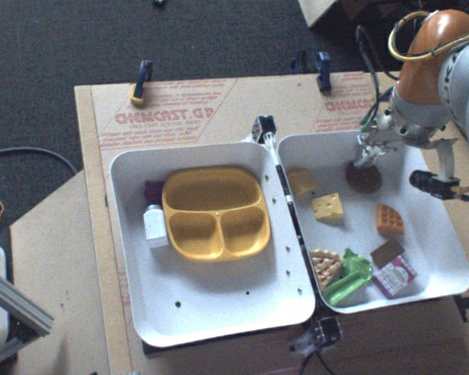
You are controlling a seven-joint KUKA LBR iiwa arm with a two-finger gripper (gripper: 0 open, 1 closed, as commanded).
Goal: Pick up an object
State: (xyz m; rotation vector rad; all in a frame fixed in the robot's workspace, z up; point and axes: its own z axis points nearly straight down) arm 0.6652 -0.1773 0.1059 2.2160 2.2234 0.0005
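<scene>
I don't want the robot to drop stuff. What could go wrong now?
The hand sits at the edge of the flat brown cookie, so it might slip off and grab nothing. The cookie also lies near the right bin's back wall, so the hand could bump it.

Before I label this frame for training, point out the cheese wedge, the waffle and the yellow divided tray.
cheese wedge (327, 207), camera view, middle of its top face.
waffle (389, 220), camera view, centre of its grid.
yellow divided tray (212, 191), camera view, floor of its large compartment.

two white bins (139, 311), one yellow tray (216, 212), one bottle (155, 226)
</scene>
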